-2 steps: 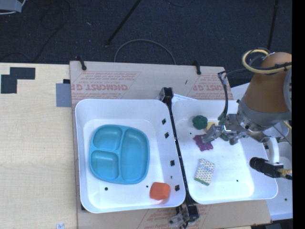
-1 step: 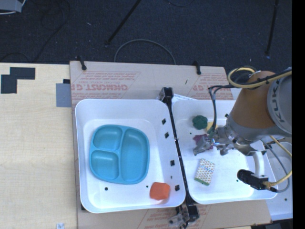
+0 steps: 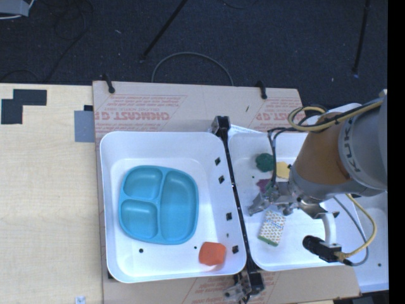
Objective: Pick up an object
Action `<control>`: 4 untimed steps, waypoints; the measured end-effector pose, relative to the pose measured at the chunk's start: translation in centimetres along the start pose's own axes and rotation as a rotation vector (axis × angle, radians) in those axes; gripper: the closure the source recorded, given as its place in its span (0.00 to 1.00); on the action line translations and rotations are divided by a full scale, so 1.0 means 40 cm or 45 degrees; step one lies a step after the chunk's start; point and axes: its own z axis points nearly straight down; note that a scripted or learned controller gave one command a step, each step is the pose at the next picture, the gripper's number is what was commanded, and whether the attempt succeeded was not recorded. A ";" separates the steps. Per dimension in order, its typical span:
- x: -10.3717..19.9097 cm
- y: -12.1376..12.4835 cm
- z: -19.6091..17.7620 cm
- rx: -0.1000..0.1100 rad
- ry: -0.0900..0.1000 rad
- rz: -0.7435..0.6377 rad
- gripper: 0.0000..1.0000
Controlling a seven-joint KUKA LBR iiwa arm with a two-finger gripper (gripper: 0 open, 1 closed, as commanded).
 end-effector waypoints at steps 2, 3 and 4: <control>-0.009 -0.009 -0.139 -0.012 -0.003 0.009 1.00; -0.015 -0.003 -0.244 -0.012 -0.003 -0.002 1.00; -0.017 -0.002 -0.355 -0.014 -0.003 -0.001 1.00</control>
